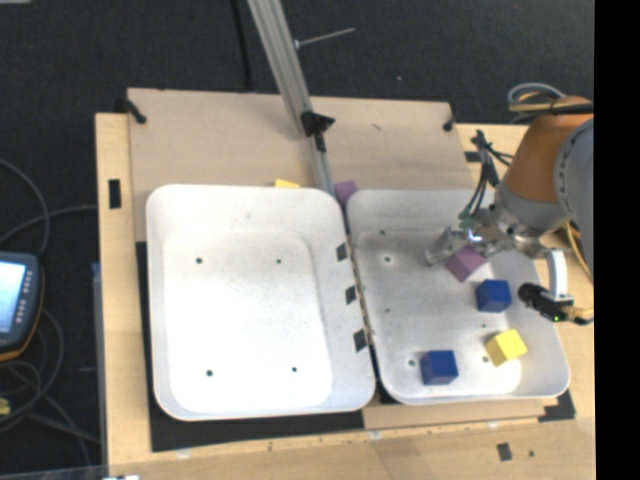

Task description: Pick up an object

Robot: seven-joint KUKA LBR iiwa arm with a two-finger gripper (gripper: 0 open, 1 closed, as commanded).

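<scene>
Gripper (455, 246) at the end of the grey-and-orange arm hangs over the right bin (400, 388), directly above a purple block (465, 264) that sits tilted, corner-on, against its tip; whether it grips the block cannot be told. Two blue cubes (492, 296) (438, 366) and one yellow cube (506, 346) lie below it, apart. Left bin (170, 218) lies beyond.
</scene>
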